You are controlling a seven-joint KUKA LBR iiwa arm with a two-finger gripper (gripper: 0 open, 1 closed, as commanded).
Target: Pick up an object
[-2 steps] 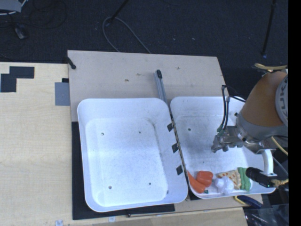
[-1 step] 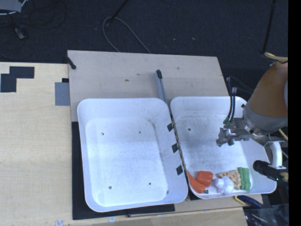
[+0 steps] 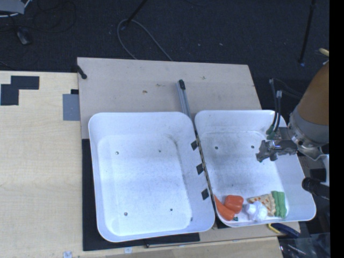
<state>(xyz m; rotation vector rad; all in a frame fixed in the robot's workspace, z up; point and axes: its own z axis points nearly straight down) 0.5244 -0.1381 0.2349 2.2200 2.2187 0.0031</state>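
My gripper (image 3: pixel 267 152): over the right bin (image 3: pixel 236 125), three o'clock side; how far it is open I cannot tell. Objects: orange piece (image 3: pixel 231 204), white item (image 3: pixel 255 211), green piece (image 3: pixel 279 203), clustered at six o'clock in that bin.

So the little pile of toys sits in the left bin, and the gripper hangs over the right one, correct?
Not quite. The camera view shows the toys in the right bin, heaped at its near edge, not in the left bin. The gripper does hang over the right bin, farther back than the toys.
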